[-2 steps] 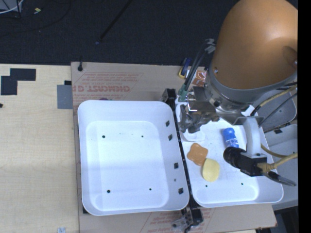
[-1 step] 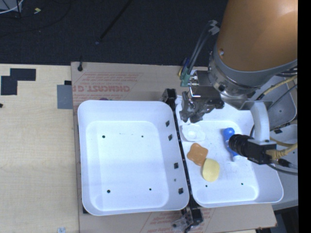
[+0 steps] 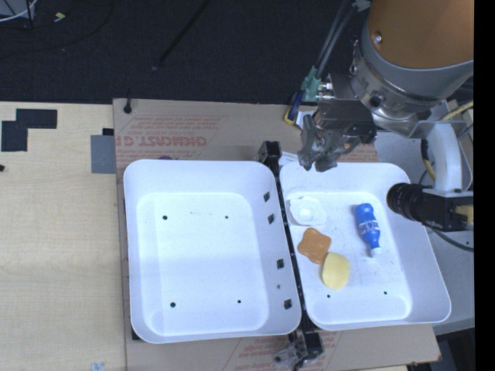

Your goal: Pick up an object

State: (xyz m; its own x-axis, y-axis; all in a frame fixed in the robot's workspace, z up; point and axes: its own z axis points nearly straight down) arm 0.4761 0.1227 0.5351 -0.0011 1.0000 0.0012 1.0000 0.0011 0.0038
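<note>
Below the hand (image 3: 319, 161) — well apart — lies a blue tube (image 3: 367, 227).

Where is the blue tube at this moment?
The blue tube lies in the right bin, toward its right side, apart from the yellow piece and orange piece.

A single fixed camera looks down at a slant from above the bench (image 3: 54, 230), taking in both white bins, the left bin (image 3: 201, 250) and the right bin (image 3: 402, 284), with the arm (image 3: 418, 29) looming close at upper right.
</note>
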